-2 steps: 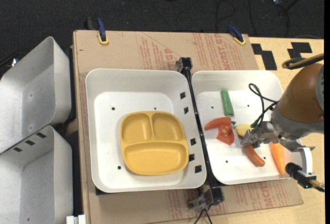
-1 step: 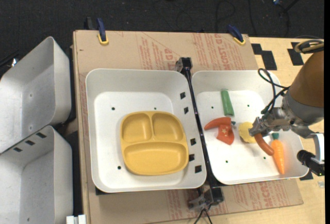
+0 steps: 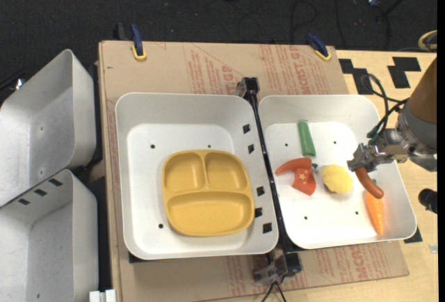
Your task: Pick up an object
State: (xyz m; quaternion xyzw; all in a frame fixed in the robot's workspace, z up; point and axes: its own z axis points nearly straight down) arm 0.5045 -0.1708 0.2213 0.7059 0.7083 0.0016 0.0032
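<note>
The right bin (image 3: 327,109) holds a green stick (image 3: 306,138), a red pepper piece (image 3: 300,175), a yellow lemon-like fruit (image 3: 338,179), a reddish sausage (image 3: 372,184) and an orange carrot (image 3: 375,214). My gripper (image 3: 363,159) reaches in from the right and hangs low over the right side of this bin. It sits just above the sausage's upper end and slightly right of the yellow fruit. Nothing visibly hangs from it.
The left bin (image 3: 139,120) carries a yellow divided plate (image 3: 206,192). A black divider (image 3: 261,154) runs between the bins. White containers (image 3: 42,126) stand off the bench at the left. The arm's grey body and cables (image 3: 417,120) crowd the right bin's right rim.
</note>
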